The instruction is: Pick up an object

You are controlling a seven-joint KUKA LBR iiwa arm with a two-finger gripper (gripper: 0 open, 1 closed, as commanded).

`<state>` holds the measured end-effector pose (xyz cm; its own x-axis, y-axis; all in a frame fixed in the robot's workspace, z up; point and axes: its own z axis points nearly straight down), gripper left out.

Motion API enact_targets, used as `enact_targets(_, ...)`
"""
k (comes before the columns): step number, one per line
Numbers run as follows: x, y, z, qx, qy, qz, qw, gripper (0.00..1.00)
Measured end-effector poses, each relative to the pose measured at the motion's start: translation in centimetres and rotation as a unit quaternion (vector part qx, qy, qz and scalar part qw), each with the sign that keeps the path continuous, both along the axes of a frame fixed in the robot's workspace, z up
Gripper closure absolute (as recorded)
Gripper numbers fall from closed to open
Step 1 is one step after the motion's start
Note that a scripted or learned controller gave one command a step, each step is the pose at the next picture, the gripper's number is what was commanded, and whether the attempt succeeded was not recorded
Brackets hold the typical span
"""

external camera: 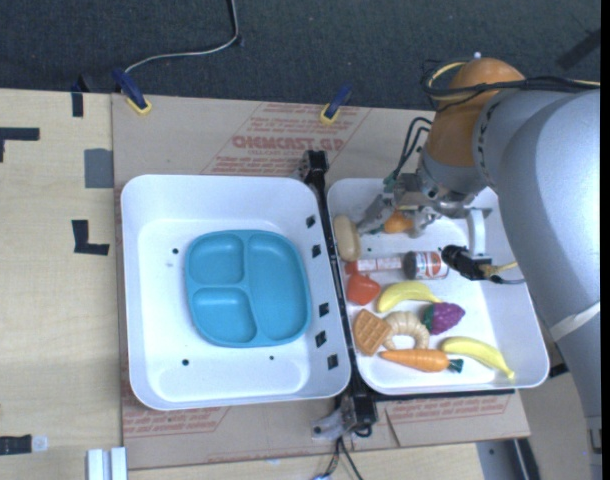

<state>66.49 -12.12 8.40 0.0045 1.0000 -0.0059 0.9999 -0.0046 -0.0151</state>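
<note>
pincer (397, 218) low in right bin (530, 343), over orange obj (397, 225)

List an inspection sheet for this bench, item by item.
Surface: brown board with red print, bearing two white bins.
Job's things: right bin holds two bananas, carrot, grapes, tomato, bottle, waffle.
Clutter: blue divided plate in left bin.
Grippers: gripper low over right bin's far end, beside an orange item; hold unclear.
Cables: white cable on dark floor.
Surroundings: yellow clamps at board's far edge.
</note>
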Motion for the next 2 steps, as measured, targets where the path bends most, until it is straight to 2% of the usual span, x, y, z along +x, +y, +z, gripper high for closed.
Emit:
enact_targets(1, 0.00, 0.28, 0.00, -0.0002, 0.000, 0.000, 1.0000, 0.00)
enact_targets(2, -0.46, 0.36, 0.57, 0.0026, 0.011, -0.001, 0.9999, 1.00)
